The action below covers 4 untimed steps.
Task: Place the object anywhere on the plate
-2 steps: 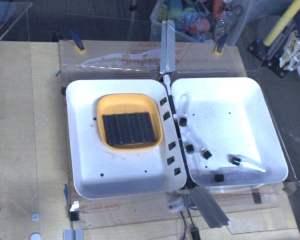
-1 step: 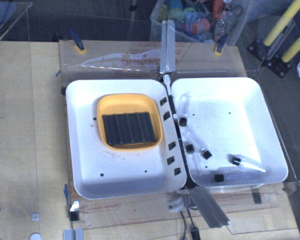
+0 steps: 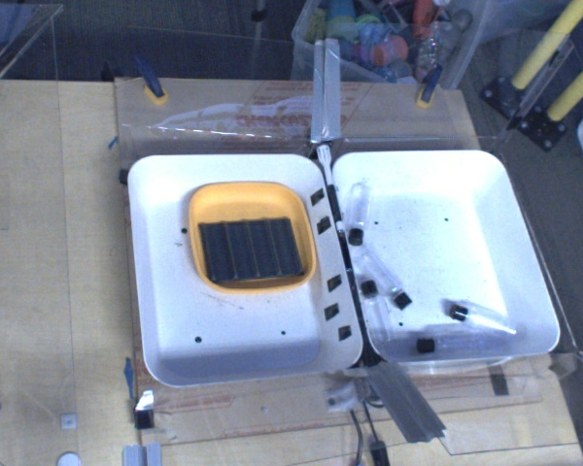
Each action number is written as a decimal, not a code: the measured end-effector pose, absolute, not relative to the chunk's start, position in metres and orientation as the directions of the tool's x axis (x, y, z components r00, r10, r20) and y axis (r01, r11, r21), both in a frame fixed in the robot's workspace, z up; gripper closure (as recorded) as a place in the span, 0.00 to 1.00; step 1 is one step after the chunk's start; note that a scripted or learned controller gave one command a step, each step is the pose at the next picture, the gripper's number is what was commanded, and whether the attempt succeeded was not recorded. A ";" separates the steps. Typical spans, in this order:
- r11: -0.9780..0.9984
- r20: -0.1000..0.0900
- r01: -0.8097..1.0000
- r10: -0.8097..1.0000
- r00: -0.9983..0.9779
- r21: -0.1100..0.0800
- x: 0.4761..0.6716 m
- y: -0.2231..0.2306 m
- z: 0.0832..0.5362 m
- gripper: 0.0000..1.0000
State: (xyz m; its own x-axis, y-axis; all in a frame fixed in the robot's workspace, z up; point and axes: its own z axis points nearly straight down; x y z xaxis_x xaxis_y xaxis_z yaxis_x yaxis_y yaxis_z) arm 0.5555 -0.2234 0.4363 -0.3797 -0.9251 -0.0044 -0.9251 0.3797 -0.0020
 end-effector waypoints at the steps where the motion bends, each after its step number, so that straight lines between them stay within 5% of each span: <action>1: 0.088 -0.003 -0.996 -0.996 -0.088 -0.001 0.510 -0.223 0.374 1.00; 3: -0.474 -0.003 -0.881 -0.881 0.474 -0.006 0.638 -0.211 0.304 1.00; 4: -0.694 0.000 -0.720 -0.720 0.694 -0.005 0.667 -0.215 0.354 1.00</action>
